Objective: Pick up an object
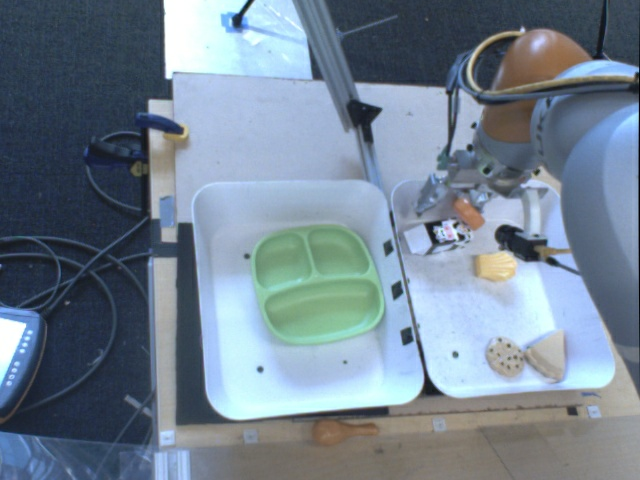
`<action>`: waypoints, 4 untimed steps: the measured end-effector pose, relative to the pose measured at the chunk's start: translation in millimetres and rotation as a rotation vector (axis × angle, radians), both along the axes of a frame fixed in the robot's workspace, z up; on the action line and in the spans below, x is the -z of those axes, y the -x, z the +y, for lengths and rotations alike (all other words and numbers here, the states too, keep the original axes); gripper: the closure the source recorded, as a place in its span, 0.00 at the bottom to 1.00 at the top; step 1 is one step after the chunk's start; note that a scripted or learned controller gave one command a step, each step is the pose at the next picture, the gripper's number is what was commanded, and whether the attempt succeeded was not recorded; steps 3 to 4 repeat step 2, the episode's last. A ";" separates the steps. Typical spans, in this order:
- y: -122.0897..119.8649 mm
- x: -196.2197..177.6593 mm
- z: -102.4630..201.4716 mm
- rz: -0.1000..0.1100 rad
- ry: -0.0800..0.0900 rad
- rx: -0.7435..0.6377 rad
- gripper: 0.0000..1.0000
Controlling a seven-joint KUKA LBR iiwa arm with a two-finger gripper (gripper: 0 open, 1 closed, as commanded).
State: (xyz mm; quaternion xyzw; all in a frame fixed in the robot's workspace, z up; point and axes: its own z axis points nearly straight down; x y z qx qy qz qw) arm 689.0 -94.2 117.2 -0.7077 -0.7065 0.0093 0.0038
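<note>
Seemingly we are at the grasp: our gripper (pixel 462 200) hangs in the right bin (pixel 590 353) with an orange piece (pixel 468 211) at its tip, though whether it is clamped we cannot tell. Next comes a lift to confirm it.

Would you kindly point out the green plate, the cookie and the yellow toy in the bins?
green plate (pixel 318 303): camera view, floor of its large front compartment.
cookie (pixel 505 356): camera view, middle of its spotted top.
yellow toy (pixel 496 266): camera view, centre of its body.
</note>
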 end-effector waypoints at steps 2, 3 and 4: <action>-4.0 -75.7 -3.7 -0.028 -0.007 -0.003 1.00; -4.0 -75.7 -3.7 -0.028 -0.007 -0.003 1.00; -4.0 -75.7 -3.7 -0.028 -0.007 -0.003 1.00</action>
